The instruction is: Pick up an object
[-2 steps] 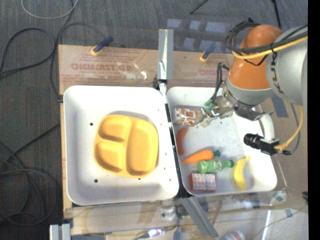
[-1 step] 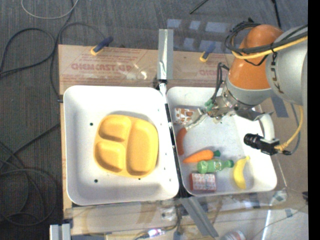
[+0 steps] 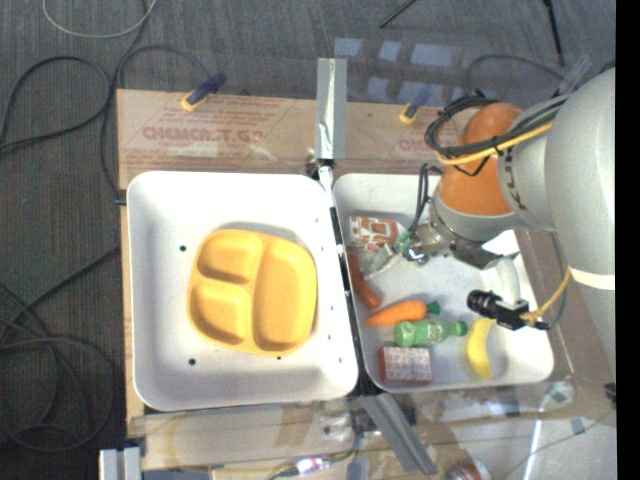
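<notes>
Two white bins are sitting side by side: the left bin (image 3: pixel 150 368) is holding one yellow divided tray (image 3: pixel 255 290). The right bin (image 3: pixel 535 363) is holding one carrot (image 3: pixel 397 313), one banana (image 3: pixel 481 348), one green bottle (image 3: pixel 428 332) and two small packets, one (image 3: pixel 373 232) just left of the gripper (image 3: pixel 412 251), one (image 3: pixel 406 364) near the front wall; whether that claw is gripping anything cannot be told.

Grey arm (image 3: pixel 585 168) reaching in from right, wrist bent down, pincer (image 3: pixel 412 246) lowered

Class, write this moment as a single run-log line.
gripper: low in right bin, beside carton | carrot, banana: lying loose | left bin: yellow tray
</notes>
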{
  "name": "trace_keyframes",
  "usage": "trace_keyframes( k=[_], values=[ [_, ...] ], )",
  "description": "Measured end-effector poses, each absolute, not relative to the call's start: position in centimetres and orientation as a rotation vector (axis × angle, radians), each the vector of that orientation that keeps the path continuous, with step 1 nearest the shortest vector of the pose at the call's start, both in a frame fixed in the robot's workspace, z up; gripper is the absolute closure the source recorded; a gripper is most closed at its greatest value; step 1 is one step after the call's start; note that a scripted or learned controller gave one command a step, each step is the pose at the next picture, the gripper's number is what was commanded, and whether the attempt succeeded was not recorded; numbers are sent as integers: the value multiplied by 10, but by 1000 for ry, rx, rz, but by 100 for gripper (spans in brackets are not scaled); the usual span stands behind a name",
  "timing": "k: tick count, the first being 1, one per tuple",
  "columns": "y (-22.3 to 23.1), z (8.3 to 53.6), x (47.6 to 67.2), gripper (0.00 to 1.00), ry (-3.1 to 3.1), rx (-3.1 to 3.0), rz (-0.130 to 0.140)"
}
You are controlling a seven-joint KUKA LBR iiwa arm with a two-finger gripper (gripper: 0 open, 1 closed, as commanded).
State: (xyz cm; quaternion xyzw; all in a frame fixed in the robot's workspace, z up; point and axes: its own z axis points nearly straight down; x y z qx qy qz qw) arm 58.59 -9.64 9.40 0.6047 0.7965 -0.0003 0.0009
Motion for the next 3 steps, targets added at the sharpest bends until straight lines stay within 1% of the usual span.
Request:
trace_keyframes(
  k=[1, 2, 3],
  values=[
    [-156, 90, 486, 0, 2286, 2140, 5],
    [-155, 99, 487, 100, 2288, 2139, 9],
    [-98, 236, 495, 100, 2329, 2110, -5]
  ],
)
